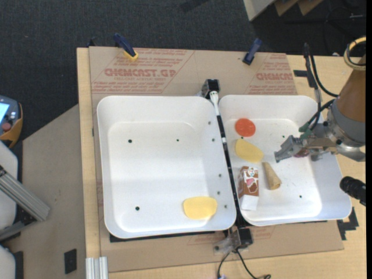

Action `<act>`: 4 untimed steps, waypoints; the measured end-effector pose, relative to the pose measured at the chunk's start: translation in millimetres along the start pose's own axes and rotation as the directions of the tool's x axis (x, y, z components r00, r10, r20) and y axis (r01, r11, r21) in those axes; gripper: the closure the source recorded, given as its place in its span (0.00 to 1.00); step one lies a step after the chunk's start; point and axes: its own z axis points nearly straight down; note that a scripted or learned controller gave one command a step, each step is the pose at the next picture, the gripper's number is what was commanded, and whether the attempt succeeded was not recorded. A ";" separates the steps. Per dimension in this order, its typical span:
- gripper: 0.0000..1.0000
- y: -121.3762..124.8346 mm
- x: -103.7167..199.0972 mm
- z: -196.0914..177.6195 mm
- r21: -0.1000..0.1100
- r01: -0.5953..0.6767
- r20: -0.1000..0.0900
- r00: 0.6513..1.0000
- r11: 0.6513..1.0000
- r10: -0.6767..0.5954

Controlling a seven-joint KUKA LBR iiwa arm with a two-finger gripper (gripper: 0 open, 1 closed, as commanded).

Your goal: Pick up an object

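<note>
While the gripper point(289, 151) hovers, aperture indeterminate, nothing visibly held, you should descend onto the wedge point(271, 176) just below-left.

cardboard sheet point(145, 68), red print "CHEMCAST GP"

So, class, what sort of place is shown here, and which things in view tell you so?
Most likely a robotics lab test bench, not a home or shop. A robot arm reaches over two white bins on a cardboard sheet held by clamps, with small toy-like items such as a red disc laid out for picking.
</note>
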 end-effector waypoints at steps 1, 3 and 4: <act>0.00 -14.5 16.3 123.4 0.010 -0.002 -0.004 1.000 1.000 0.002; 1.00 41.6 6.6 127.3 -0.032 0.000 -0.001 1.000 0.999 0.000; 1.00 -15.2 -7.3 102.9 0.006 -0.002 -0.001 1.000 1.000 0.002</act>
